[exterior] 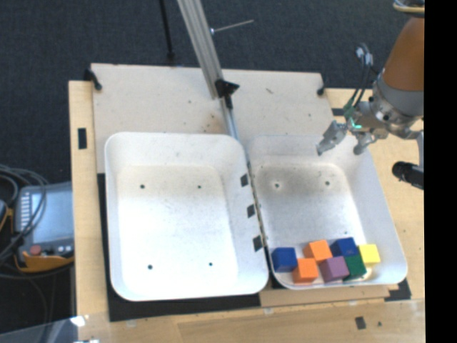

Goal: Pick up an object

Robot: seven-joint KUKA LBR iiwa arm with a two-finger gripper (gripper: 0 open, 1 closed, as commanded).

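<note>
Seven small blocks are lying together in the right bin, at its near edge. Gripper is hanging open, gripping nothing, over the far rim, well apart from them.

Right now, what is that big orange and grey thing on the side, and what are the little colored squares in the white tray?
That is a robot arm. The camera looks down on the bench from above, and the arm reaches in from the right. At its tip is its grabbing part, the gripper, hanging above the far edge of the right bin with nothing in it. The little squares are toy blocks, bunched in the near corner of that bin: two blue blocks, two orange blocks, a purple block, a green block and a yellow block. Beside it sits the left bin. The robot's job is to pick up one block, and it has not reached them yet.
</note>
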